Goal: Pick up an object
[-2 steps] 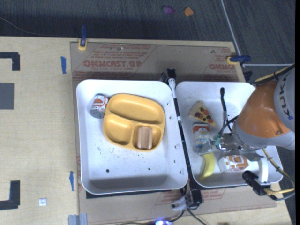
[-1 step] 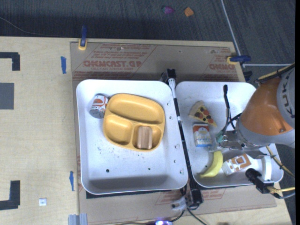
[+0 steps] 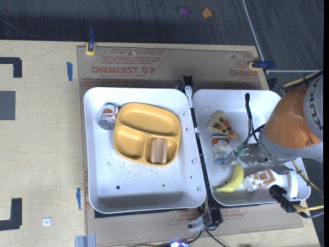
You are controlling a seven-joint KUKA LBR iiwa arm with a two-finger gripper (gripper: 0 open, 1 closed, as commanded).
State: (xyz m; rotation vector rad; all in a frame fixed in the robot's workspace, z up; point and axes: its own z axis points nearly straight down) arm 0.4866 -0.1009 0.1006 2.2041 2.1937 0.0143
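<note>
I am hanging low over the right bin (image 3: 277, 95), and the likeliest target there is the small plastic packet (image 3: 222, 151) lying just to the left of my gripper (image 3: 247, 154). Nothing is sitting between my fingertips as far as I can make out, and the wrist is hiding them well enough that I cannot tell whether they are apart or together. So I am judging the pick as not yet made: the reach into the bin looks done, while the closing and the lift are left.

Just below my gripper the banana (image 3: 232, 180) is lying curved along the bin floor, touching or nearly touching the white bottle (image 3: 267, 180) that is resting on its side beneath my wrist. Up and to the left of me the toy pizza slice (image 3: 222, 124) is lying well apart from the packet.

Farther left, across the divide, the left bin (image 3: 144, 194) is holding a yellow divided tray (image 3: 146, 131) with a brownish block (image 3: 158, 151) in one compartment, and a small can (image 3: 107, 116) is leaning against the tray's far corner.
</note>
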